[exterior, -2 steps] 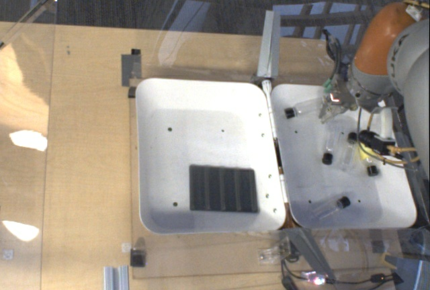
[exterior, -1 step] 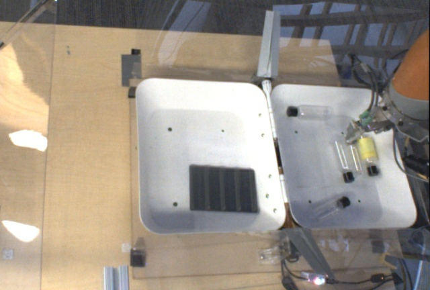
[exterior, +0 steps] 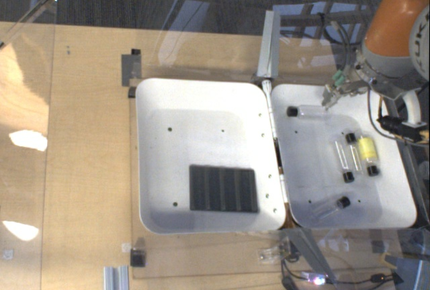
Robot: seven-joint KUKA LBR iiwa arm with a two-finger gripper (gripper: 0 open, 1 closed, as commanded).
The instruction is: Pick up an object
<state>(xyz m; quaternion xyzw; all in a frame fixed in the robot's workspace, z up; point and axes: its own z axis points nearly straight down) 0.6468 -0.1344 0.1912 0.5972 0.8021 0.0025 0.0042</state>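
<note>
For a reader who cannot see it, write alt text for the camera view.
A grey robot arm with an orange band reaches in from the right, its gripper above the far edge of the right white bin, which holds several small clear tubes with black caps and one with yellow contents. The left white bin holds a dark ridged tray.

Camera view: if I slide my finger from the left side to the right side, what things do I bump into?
Wooden bench → left white bin → dark ridged tray → right white bin → clear tube with black caps → yellow tube.
</note>
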